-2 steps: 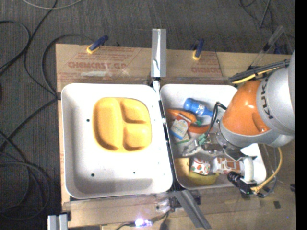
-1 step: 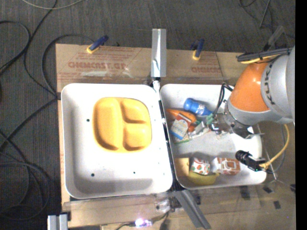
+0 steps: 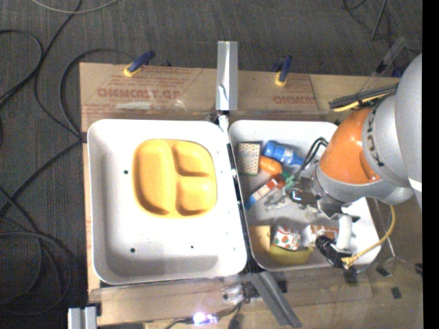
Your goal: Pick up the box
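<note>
From where I stand, the bench is a sheet of brown cardboard [image 3: 171,91] with faded red print, clipped along its far edge by blue-and-yellow clamps [image 3: 139,63]. On it sit two shallow white plastic bins with rounded corners, side by side.

The left bin [image 3: 110,245] is smooth and glossy, and it carries a yellow-orange divided tray [image 3: 175,177], a soft-edged moulded plate with one long compartment and two smaller ones.

The right bin [image 3: 241,132] is cluttered. The box [image 3: 249,157], a small flat carton with an orange and white printed face, lies in the bin's far left corner, close to the wall that meets the other bin. Just beside it, toward the arm, is a blue crinkled packet [image 3: 282,152] and an orange tube-like item [image 3: 269,166]. A slim white bottle with a blue and red end [image 3: 264,191] lies slanted below them. Near the front wall a small printed carton [image 3: 285,238] rests on something rounded and yellow [image 3: 291,256].

The arm's grey shell and shiny orange band [image 3: 346,157] hang over the right half of this bin. The gripper [image 3: 296,190] is low among the clutter, well apart from the box; whether it is open or closed I cannot tell.
</note>
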Tool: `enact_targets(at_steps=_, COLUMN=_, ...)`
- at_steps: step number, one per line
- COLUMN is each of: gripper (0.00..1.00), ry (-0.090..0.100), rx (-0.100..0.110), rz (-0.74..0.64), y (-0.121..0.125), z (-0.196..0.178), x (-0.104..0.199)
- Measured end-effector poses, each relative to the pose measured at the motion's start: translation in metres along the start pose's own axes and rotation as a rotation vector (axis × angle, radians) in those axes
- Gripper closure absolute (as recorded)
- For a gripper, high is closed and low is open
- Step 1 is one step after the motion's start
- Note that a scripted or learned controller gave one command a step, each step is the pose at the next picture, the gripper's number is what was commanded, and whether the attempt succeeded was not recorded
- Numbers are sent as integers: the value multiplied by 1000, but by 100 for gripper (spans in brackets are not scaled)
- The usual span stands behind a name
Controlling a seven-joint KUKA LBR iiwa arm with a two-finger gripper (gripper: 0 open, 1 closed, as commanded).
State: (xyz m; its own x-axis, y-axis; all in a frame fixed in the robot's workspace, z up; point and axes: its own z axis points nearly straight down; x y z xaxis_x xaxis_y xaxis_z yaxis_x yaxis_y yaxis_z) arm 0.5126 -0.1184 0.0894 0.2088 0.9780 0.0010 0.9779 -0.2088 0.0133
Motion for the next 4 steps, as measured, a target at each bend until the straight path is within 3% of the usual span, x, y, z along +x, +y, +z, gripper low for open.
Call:
enact_targets(at_steps=1, gripper=0, ry=-5, rx=6, rz=233, y=85, z=3, x=-44)
enact_targets(at_steps=2, gripper=0, ry=-11, rx=14, rz=625, y=143, z=-73, x=-10)
enact_targets(at_steps=3, gripper=0, ry=-10, rx=11, rz=766, y=118, z=-9, x=22)
enact_targets(at_steps=4, gripper=0, ry=-17, rx=42, rz=1022, y=141, z=2, x=26)
